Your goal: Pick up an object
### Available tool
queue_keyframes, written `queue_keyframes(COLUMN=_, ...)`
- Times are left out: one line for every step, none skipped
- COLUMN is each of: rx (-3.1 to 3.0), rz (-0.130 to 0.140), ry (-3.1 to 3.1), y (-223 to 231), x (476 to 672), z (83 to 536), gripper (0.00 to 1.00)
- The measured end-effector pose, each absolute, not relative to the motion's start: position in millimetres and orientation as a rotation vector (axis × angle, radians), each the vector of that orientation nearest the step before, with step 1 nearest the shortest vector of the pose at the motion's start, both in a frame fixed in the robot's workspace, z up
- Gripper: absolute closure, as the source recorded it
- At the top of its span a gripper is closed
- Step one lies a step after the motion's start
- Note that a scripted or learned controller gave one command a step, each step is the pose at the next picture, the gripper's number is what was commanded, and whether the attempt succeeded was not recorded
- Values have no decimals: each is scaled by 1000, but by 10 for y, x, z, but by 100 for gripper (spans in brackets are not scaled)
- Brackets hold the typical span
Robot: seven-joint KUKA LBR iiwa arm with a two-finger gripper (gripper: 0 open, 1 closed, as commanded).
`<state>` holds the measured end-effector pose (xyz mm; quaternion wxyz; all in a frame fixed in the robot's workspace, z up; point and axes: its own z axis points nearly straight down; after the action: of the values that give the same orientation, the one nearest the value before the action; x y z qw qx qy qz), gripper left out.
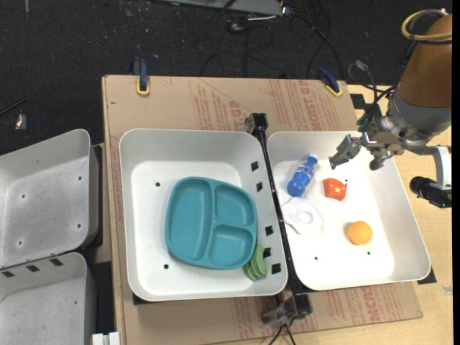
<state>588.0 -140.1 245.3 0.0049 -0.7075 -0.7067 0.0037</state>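
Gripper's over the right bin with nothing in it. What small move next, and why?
Probably ease the gripper down and slightly left onto the red block. Its fingers stand open with nothing between them, and the block lies just below, apart from the blue bottle and the orange ball.

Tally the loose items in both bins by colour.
Blue: 1, bottle
Teal: 1, divided plate
Green: 1, small item by the plate
Red-orange: 1, block
Orange: 1, ball
Clear or white: 1, item
Total: 6

Teal plate [211, 222], blue bottle [301, 177], orange ball [359, 232].
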Motion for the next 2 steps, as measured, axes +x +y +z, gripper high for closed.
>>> queue_keyframes(rx=-2220, rz=0, ry=-2223, y=-1398, x=5904, z=2521, gripper=0)
queue_keyframes(rx=-2221, rz=5, ry=-2218, y=-1421, x=5866, z=2080, gripper=0)
